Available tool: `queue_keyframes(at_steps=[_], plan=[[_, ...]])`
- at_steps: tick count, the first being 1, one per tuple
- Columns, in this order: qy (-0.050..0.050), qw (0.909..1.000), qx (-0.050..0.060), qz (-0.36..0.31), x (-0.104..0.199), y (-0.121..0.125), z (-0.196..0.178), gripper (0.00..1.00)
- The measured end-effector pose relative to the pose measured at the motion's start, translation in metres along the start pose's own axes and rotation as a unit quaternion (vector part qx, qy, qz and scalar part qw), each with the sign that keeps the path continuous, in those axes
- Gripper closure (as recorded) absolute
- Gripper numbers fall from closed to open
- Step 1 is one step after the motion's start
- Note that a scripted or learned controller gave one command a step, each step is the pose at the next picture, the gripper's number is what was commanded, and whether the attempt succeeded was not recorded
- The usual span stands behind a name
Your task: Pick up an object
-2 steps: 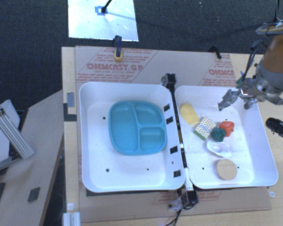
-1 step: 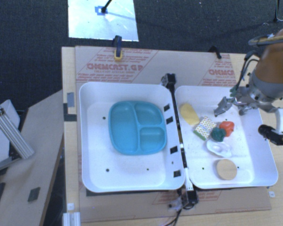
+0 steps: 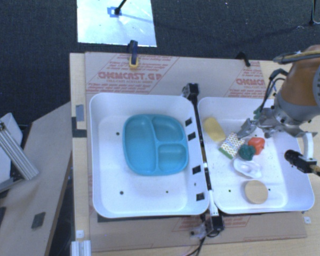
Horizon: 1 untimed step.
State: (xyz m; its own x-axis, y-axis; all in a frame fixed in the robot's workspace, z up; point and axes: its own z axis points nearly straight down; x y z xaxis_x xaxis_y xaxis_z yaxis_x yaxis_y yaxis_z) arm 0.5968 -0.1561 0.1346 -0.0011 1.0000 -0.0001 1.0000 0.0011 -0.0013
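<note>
The right bin (image 3: 293, 196) holds several small objects: a yellow piece (image 3: 214, 128), a checkered yellow-green block (image 3: 231, 144), a dark green lump (image 3: 246, 151), a red-orange piece (image 3: 257, 143), a clear white piece (image 3: 248, 168) and a tan round disc (image 3: 255, 191). My gripper (image 3: 248, 129) hangs low over the back middle of this bin. It sits just above and between the checkered block and the red-orange piece. Nothing is seen held in it.
A blue divided plate (image 3: 154, 144) lies in the left bin (image 3: 104, 196). A black divider with clips (image 3: 197, 143) runs between the bins. The arm's orange band (image 3: 304, 84) looms over the right bin's back corner. A black fitting (image 3: 297, 160) sits at its right rim.
</note>
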Motion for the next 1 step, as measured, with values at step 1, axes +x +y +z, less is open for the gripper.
queue_keyframes(at_steps=[1], plan=[[-0.001, 1.0000, -0.003, 0.000, -0.0004, 0.0019, -0.0138, 1.00]])
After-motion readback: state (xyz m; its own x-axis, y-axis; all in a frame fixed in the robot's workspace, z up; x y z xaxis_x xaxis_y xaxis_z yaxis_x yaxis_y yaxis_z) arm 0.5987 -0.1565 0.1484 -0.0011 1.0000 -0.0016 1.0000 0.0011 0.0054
